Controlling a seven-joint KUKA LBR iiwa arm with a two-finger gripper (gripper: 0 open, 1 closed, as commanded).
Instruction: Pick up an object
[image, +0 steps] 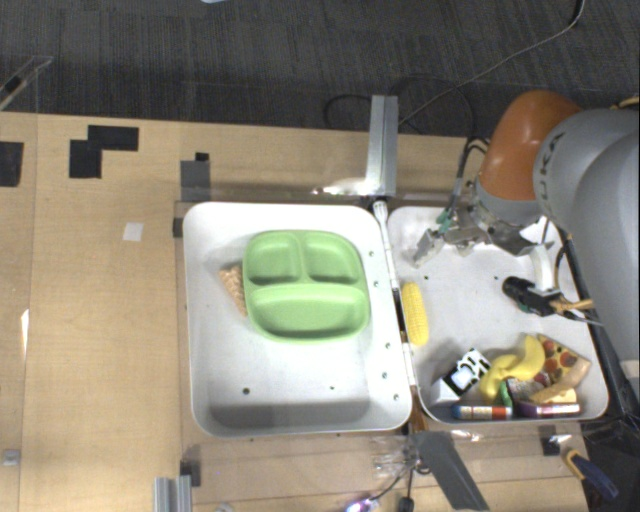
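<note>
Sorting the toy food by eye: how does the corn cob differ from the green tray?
The corn cob is yellow, narrow and long; the green tray is broad, with rounded corners, and split into compartments. The cob lies in the right bin, close along its left wall; the tray sits in the left bin, partly covering something tan. The cob is far smaller. Both lie flat, and the claw touches neither.

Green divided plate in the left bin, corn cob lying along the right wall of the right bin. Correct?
Not quite. The camera view shows the corn cob along the left wall of the right bin, beside the divider between the bins. The green divided plate is in the left bin, as stated.
</note>
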